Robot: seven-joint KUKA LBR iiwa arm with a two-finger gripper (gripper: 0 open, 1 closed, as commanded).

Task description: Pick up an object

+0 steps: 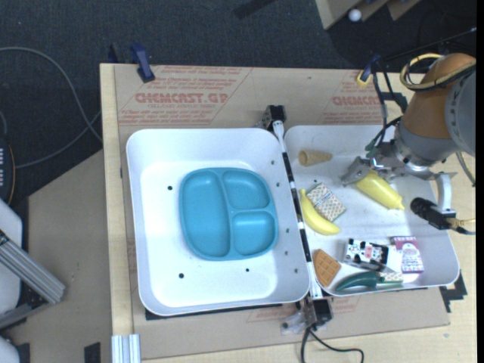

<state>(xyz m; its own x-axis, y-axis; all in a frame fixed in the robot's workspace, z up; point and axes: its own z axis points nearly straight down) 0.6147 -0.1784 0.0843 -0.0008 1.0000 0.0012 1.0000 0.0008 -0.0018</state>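
Gripper: the gripper [372,166] is low in the right bin [446,274], at about 1 o'clock of that bin; metal fingers [352,175] are splayed wide, and nothing shows between them.
Nearest thing: a yellow lemon-shaped toy [380,190] lies just at 5 o'clock of the gripper, touching or nearly touching it; I cannot tell which.
Handling guess: it looks like smooth, light, stiff plastic, likely slippery and prone to roll; best pinched across its fat middle, not the tapered ends.
Further out: a small cone [314,157] at 9 o'clock of the gripper; a patterned square packet [327,200] and a banana [316,216] at 8 o'clock, the banana along the bin's left wall.
Front of bin: a waffle-like wedge [326,267], a printed box [366,253], a pink-and-white card [406,255] and green-handled pliers [364,281], crowded close together.
Left bin: a blue divided plate [227,212] sits in the left bin [147,203].
Surface: cardboard-covered surface [189,89] under both bins.
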